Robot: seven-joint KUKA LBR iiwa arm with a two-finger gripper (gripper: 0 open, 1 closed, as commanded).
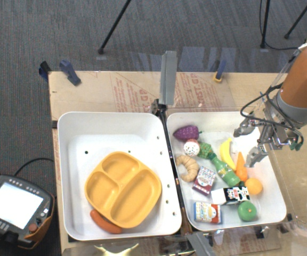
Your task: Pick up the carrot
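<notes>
Bins sit side by side on the bench (116, 87): the left bin (73, 143) holds a yellow divided plate (123, 190), the right bin (273, 196) mixed toy food. Above the right bin's far right side, the gripper (259, 140) hangs with fingers spread, grasping nothing. Just below it the carrot (241, 167) lies between a banana (227, 152) and an orange (253, 186), its long axis near-vertical in view, tip pointing away.
</notes>
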